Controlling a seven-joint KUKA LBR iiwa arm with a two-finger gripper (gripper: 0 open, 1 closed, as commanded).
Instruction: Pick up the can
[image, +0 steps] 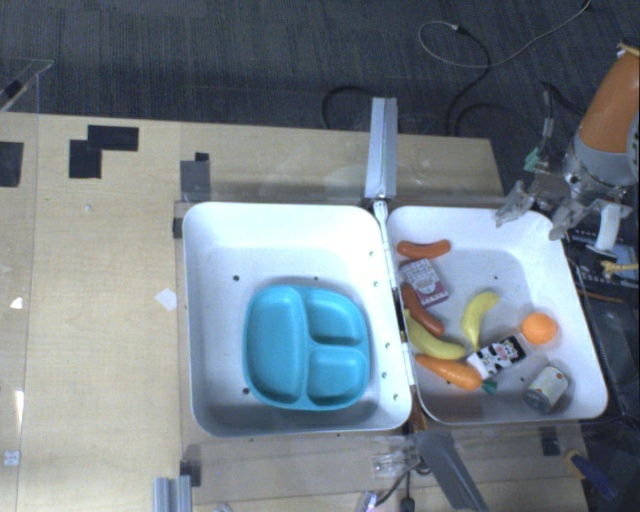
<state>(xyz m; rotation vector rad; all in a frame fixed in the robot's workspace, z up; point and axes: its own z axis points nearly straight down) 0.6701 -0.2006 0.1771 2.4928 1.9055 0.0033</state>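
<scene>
The left bin (200, 300) holds a blue divided tray (305, 345). The right bin (560, 260) is crowded: two bananas (478, 315), a carrot (450, 372), sausages (424, 247), an orange (540, 328). The can (546, 388) lies on its side in the near right corner (silver, well apart from the arm). The gripper (535, 205) hangs over that bin's far rim, fingers spread, nothing between them.

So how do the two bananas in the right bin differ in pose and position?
The upper banana stands steeply, running up and down the view in open floor near the bin's middle. The lower banana lies nearly flat, slanting down to the right, wedged between a sausage above and a carrot below, closer to the divider. Its right end meets the upper banana's lower tip. Both are yellow and curved, in the right bin.
</scene>
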